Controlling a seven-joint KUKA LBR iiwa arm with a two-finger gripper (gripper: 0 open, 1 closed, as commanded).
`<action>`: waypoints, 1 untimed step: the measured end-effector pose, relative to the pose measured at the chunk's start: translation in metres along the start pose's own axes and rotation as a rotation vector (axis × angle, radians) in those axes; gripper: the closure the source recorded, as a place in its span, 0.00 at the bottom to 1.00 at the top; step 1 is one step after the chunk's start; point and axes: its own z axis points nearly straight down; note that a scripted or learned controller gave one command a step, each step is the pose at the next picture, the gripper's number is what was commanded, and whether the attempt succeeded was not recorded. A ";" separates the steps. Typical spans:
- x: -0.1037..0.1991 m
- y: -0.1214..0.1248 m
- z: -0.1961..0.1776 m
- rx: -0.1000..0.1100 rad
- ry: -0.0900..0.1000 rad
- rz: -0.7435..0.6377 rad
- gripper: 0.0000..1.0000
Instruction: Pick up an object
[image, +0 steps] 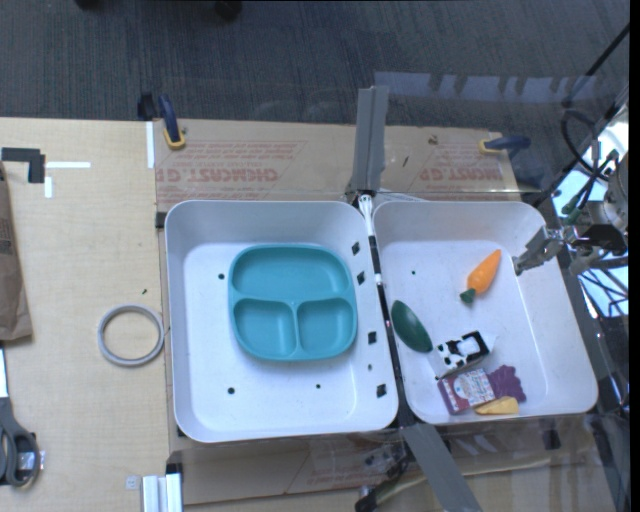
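The right bin (560, 330) holds several small objects. An orange toy carrot (483, 274) lies near its middle right. A dark green leaf-shaped piece (410, 325) rests by the bin's left wall. A black and white item (463, 350) lies toward the front, with a purple packet (478, 386) and a yellow piece (497, 406) beside it. My gripper (545, 248) sits at the bin's right rim, to the right of the carrot and apart from it, with nothing visibly held.
The left bin (190, 330) holds a teal divided plate (294, 302). A grey ring (131, 334) lies on the bench left of the bins. Scissors (15, 450) sit at the front left corner. Cables and arm hardware (600, 190) crowd the right edge.
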 end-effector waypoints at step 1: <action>-0.030 0.006 0.108 0.001 0.002 0.269 0.00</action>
